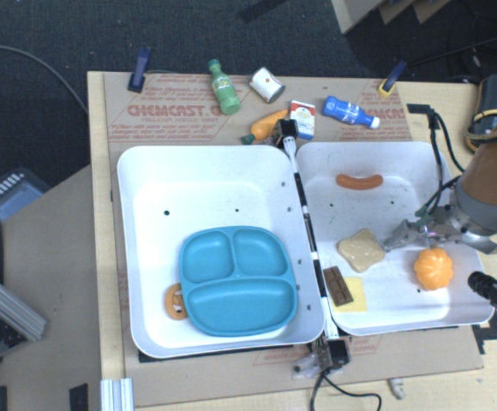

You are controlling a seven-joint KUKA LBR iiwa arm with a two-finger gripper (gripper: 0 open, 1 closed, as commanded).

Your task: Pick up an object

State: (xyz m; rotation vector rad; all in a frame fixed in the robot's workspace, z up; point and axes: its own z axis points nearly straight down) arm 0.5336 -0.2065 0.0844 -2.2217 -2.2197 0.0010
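the bread slice [362,250] is lying in the right bin [386,157], near its left wall, just left of where i'm seeing the gripper [403,234]. its long axis is running roughly left to right, toward the tips. the orange [434,267] is sitting just below the wrist, closer to the arm. i'm not able to tell how the gripper is set, so i'm judging the bread the nearer target.
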